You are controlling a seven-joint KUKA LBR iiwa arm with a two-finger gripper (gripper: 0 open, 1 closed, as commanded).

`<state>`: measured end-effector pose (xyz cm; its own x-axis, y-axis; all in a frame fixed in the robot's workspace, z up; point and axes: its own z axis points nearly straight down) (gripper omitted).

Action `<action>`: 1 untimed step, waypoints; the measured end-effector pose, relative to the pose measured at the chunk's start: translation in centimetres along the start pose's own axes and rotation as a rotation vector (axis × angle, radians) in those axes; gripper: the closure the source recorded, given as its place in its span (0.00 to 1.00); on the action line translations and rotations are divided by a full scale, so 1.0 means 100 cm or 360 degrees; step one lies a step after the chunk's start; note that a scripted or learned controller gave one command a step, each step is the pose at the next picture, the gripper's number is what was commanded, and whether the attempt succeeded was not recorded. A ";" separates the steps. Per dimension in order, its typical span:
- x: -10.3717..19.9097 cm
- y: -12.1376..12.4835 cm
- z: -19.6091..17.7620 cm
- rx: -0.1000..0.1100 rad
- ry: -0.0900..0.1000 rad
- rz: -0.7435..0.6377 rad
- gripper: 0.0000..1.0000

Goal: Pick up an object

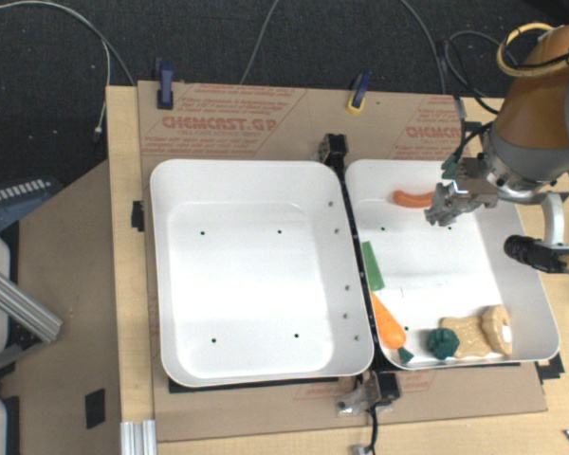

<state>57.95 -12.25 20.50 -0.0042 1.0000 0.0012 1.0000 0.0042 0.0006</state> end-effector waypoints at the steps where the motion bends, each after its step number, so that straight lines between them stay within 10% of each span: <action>1: 0.048 0.021 -0.001 -0.0001 0.0000 -0.0001 1.00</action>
<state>60.04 -7.48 20.56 -0.0047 1.0000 0.0012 1.0000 0.0047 0.0011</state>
